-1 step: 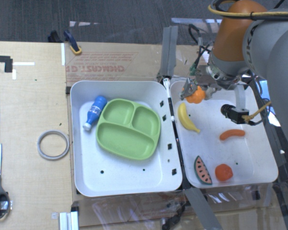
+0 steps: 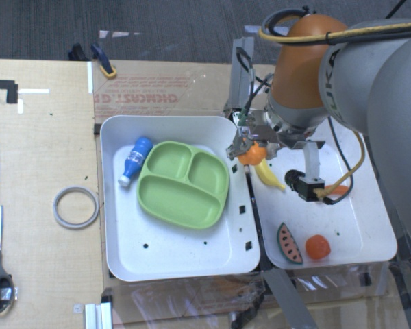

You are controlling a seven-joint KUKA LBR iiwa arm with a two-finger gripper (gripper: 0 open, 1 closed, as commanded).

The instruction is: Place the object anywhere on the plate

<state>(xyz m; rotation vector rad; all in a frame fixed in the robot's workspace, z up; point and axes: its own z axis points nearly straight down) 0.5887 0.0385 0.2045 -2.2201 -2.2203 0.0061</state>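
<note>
The green plate [image 2: 183, 183] sits in the left bin [image 2: 123, 245]. Just to its right, at the bins' shared edge, the gripper [image 2: 250, 149] pinches a small orange object [image 2: 252, 154]. The plate lies left of it, very near.

Light green plate [image 2: 183, 192] sits in a white bin [image 2: 120, 252], a blue bottle [image 2: 135, 159] with white cap beside it. Over in the other white bin [image 2: 370, 245]: a yellow banana [image 2: 268, 177], an orange fruit [image 2: 252, 154], a red tomato [image 2: 318, 247], and a red watermelon slice [image 2: 290, 244] with green rind and dark seeds. The tabletop [image 2: 41, 149] is pale wood.
</note>
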